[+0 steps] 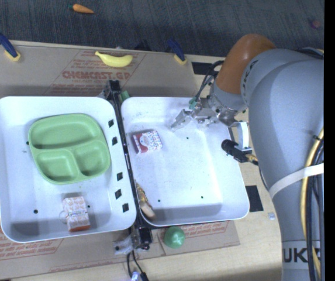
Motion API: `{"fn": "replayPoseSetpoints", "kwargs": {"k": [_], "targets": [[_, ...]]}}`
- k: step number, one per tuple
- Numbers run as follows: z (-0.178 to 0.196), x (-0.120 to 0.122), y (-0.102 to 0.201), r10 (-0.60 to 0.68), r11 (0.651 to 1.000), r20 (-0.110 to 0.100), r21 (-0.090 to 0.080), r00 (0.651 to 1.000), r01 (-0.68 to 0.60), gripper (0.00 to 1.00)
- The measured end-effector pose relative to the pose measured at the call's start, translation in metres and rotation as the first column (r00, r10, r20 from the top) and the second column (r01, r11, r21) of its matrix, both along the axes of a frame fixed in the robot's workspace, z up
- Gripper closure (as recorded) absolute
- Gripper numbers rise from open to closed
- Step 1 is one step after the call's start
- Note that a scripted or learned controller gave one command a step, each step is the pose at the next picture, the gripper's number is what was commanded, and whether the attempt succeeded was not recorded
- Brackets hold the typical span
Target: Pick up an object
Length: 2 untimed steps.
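The grey arm (284,116) reaches in over the far corner of the right-hand bin (214,183), which I take as the landmark for everything else. To its left, touching along the shared rim, sits the left bin (6,174), bearing a green divided tray (69,147) and, nearer the camera, a small orange-and-white packet (75,213). Inside the right-hand bin, close to its left wall and toward the far side, lies the likeliest thing to pick: a small red-and-white packet (147,141), flat on the floor. It looks light and thin, probably a soft wrapper that would crumple and slide on the smooth plastic, so a hold across its short width from above seems safest. The gripper (182,119) hangs over the bin's far part, just beyond and to the right of that packet, apart from it; the jaws stand released, grasping nothing. A green ball (174,236) rests on the desk just outside the bin's near rim.
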State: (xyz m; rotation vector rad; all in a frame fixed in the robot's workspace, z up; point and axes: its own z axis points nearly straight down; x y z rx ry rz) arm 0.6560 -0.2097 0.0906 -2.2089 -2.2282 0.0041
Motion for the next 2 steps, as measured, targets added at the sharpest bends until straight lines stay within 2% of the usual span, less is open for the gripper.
{"fn": "replayPoseSetpoints", "kwargs": {"k": [1, 2], "targets": [[0.045, -0.144, -0.002, -0.004, 1.0, 0.002, -0.001, 1.0, 0.004, 0.0], [0.001, -0.18, -0.001, -0.002, 1.0, 0.002, 0.0, 1.0, 0.002, 0.0]]}}
